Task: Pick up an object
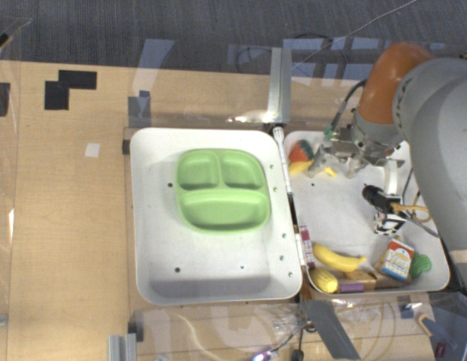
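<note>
A pale wooden bench (pixel 60 224) carries two shallow white bins side by side. At the near end of the right bin (pixel 331 209) lie a banana (pixel 337 259), a round yellow fruit (pixel 325 280), a small carton (pixel 396 262) and a green item (pixel 421 264), bunched close together. The left bin (pixel 154 262) holds a green divided plate (pixel 222 189), lying flat. Farther back, the grey arm (pixel 444 126) reaches in from the right, its orange band (pixel 387 81) above the wrist, bent downward. The claw (pixel 335 162) hangs over the right bin's far end, just beside a red and yellow toy food piece (pixel 299 155); whether it is open or closed cannot be told. Beyond the bench lies dark grey carpet (pixel 180 13).
</note>
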### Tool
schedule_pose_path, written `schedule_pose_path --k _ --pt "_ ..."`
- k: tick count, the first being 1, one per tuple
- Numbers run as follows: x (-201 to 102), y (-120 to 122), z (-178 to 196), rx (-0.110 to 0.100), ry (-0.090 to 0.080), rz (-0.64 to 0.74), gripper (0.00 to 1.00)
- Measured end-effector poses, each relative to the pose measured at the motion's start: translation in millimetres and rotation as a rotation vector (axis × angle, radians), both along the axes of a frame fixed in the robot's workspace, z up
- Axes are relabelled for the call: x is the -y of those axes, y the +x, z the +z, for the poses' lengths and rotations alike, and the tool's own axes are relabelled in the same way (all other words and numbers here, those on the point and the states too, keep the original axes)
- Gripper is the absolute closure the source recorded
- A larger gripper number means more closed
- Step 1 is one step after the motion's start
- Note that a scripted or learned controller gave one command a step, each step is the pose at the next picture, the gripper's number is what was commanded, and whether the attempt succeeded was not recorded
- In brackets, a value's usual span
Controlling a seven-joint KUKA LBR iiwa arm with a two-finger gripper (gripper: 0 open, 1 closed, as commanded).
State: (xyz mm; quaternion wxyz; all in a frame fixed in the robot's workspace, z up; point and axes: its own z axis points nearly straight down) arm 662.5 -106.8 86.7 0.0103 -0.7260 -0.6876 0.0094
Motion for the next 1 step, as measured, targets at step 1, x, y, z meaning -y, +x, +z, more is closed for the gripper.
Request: schedule_pose_path --k 1 --pt "1.3 4.8 4.3 0.020 -0.001 0.170 0.00"
